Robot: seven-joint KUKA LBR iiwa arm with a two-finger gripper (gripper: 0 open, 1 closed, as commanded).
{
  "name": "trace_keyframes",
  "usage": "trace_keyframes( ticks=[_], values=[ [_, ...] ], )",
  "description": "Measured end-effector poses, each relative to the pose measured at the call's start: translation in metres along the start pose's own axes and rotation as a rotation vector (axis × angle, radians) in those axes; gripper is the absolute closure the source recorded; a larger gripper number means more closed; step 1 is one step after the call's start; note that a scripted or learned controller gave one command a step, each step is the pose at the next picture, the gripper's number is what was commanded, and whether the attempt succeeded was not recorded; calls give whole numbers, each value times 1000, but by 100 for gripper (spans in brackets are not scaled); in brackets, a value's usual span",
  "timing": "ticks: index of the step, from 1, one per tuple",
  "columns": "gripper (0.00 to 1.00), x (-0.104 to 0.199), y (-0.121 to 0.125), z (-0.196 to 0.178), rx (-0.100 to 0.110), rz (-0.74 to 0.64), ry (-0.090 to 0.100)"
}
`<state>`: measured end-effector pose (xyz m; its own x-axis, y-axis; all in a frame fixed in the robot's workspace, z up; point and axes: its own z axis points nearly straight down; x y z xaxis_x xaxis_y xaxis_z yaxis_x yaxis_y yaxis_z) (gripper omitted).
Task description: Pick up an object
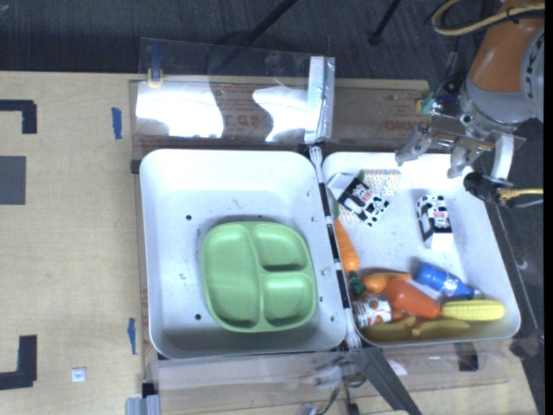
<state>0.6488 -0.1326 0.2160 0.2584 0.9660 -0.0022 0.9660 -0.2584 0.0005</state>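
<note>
Grey arm w/ orange band comes in at top right; its two-finger gripper (439, 151) hangs over the far edge of the right shallow white plastic bin (497, 258). Fingers look spread apart, one dark tip to the left, one to the right, nothing between them.

Right bin contents: a small black-and-white cow-patterned carton (363, 199) near the far-left corner, lying tilted; a second black-and-white patterned small box (435, 217) toward the mid-right, apart from the first. An orange carrot-shaped toy (346, 245) lies along the left wall. At the near end, a pile: blue bottle-shaped toy (441, 280), yellow corn-cob toy (473, 310) just beside it, orange-red rounded plastic piece (406, 296) touching the pile's middle, plus a small red-and-white item (373, 311) at the near-left corner. Can't tell exact kinds for those last ones.

Left shallow white plastic bin (173, 188) holds a light green plastic divided tray w/ three compartments (257, 275), lying flat, near-centre.

Gripper is well apart from the near-end pile, nearer the two patterned boxes but not touching either.
</note>
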Motion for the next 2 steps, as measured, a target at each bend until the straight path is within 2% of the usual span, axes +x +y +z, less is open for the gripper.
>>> trace_keyframes(
  ticks=[1, 2],
  values=[
    [0, -39, -20, 91, -3, 5, 1],
    [0, -61, -12, 119, -2, 13, 3]
  ],
)
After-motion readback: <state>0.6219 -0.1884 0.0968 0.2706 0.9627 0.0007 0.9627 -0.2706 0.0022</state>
